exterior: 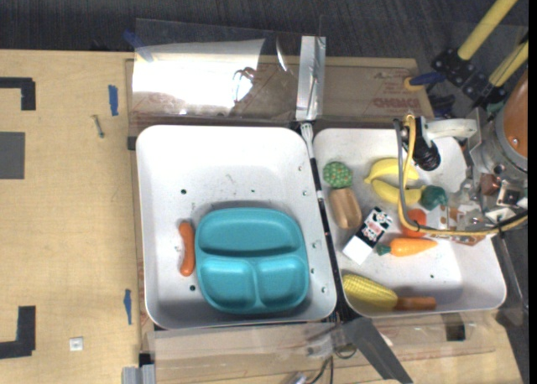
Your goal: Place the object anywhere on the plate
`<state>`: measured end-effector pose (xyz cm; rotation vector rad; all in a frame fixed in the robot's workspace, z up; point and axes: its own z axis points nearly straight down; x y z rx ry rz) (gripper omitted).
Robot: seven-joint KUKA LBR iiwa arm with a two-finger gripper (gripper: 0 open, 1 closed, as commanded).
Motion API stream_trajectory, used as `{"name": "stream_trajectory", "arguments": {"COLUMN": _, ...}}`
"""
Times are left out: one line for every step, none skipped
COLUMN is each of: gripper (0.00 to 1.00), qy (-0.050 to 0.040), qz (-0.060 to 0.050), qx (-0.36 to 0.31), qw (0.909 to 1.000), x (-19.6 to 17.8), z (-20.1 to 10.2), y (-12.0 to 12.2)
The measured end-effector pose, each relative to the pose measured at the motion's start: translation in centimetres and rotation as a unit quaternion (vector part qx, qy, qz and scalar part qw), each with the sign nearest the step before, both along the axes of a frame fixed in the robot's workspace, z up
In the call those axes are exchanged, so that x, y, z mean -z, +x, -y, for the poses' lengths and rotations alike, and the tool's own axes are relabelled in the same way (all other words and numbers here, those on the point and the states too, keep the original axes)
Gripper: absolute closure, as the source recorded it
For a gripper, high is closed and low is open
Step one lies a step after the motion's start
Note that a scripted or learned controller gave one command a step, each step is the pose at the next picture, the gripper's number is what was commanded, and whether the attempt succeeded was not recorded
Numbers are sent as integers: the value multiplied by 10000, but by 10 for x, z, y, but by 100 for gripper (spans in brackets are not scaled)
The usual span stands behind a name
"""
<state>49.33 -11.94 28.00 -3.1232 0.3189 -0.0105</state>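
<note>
White bins sit side by side on the surface (67,206). The left bin (168,164) holds the teal plate (250,258), with nothing on it, and a sausage (186,248) just beside its left edge. The right bin (478,286) holds a banana (382,173), corn cob (367,290), carrot (409,247) and green ball (338,174). You have the placing left to do. The tool (470,206) hovers at the frame's right over this bin; you cannot tell its state.

The bench (59,206) is pale wood with black tape marks and blue tape bits; two white bins sit side by side on it, left bin (159,164), right bin (482,286)
</note>
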Motion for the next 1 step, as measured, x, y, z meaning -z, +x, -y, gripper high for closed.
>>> {"name": "stream_trajectory", "arguments": {"gripper": 100, "qy": 30, "qz": -75, "qx": -11, "qw": 10000, "x": 90, "z": 34, "y": -8}}
